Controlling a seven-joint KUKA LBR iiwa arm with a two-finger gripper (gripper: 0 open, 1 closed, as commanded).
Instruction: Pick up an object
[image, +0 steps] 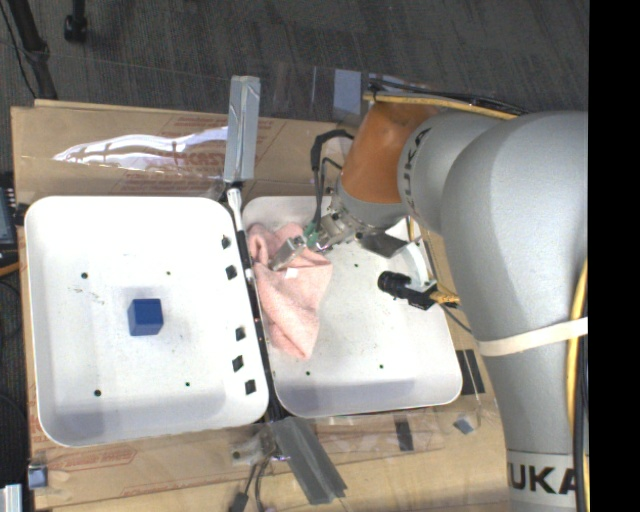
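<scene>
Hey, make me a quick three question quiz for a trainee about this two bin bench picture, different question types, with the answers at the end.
1. True or false: the blue cube lies in the left bin.
2. Multiple choice: the end effector is over which thing? A) the blue cube B) the pink cloth C) the cardboard
3. Fill in: the pink cloth lies along the ____ side of the right bin.

Key: 1 true; 2 B; 3 left.

It was a robot lab: a grey arm reached over two white bins taped onto cardboard, with loose cables on dark carpet.
</scene>
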